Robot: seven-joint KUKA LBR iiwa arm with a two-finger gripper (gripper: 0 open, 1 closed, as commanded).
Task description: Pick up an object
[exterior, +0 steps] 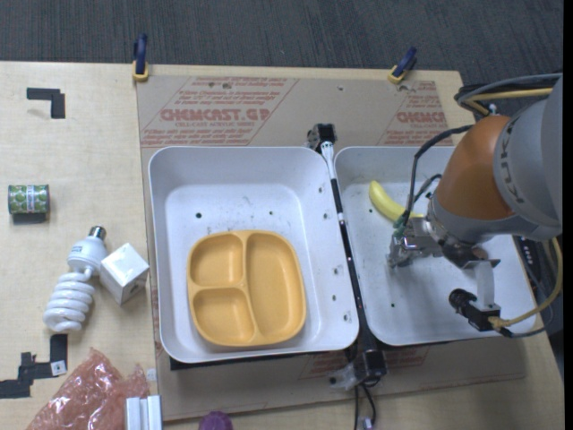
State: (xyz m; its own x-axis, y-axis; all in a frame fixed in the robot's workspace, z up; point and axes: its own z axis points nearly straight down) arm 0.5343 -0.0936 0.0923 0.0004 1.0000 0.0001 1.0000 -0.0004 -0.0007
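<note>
Banana (385, 202) partly hidden behind the arm (488, 182); tool (403, 247) state unclear.

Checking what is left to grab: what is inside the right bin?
A banana lies near the right bin's back, partly covered by the arm. The floor beneath the arm is hidden.

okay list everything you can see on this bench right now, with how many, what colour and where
bins: 2, white, side by side mid-bench
divided plate: 1, yellow-orange, in the left bin
banana: 1, yellow, upper part of the right bin, partly under the arm
spiral light bulb: 1, white, on the bench left of the bins
small box: 1, white, beside the bulb
small can: 1, green, far left of the bench
crinkled bag: 1, pinkish red, lower left corner
clamps: 2, blue and yellow, top edge of the board
arm: 1, grey with orange band, over the right bin
pincer: 1, metallic, low in the right bin below the banana
</note>
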